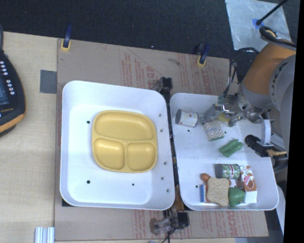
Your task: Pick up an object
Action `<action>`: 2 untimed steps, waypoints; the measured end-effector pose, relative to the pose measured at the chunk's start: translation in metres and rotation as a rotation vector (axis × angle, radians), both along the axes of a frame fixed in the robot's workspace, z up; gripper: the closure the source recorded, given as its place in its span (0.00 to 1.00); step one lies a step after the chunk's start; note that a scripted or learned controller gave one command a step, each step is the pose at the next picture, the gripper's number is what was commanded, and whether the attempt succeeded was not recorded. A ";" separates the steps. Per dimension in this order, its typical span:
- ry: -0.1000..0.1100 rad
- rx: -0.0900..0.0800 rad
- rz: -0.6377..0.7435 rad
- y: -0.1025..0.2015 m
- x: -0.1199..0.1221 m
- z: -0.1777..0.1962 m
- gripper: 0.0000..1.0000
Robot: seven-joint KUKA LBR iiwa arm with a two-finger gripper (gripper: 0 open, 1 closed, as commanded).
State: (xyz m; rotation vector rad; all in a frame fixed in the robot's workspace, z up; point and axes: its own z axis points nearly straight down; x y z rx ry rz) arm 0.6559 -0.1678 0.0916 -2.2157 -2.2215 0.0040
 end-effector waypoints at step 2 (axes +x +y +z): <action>-0.002 -0.001 -0.002 -0.013 -0.019 0.001 0.00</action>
